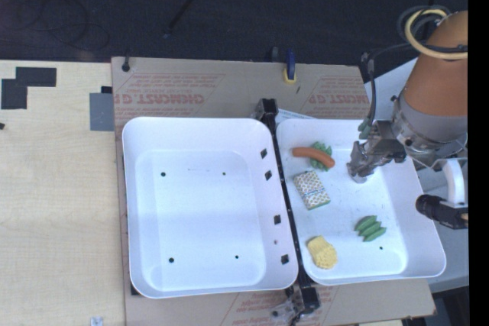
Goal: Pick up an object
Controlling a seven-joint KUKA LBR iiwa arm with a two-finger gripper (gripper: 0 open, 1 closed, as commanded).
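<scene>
While the grey arm reaches in from the right, its gripper (361, 170) hangs low over the right bin (416, 259); whether it is open or shut cannot be told. Just left lies an orange carrot (313, 156). A patterned block (312, 189), yellow corn (322, 253) and green pods (370, 227) lie nearer the front.

Hidden and cropped items

Arm (437, 80) is cut off at right edge. Gripper (361, 169) fingertips too small and blurred to resolve.
</scene>
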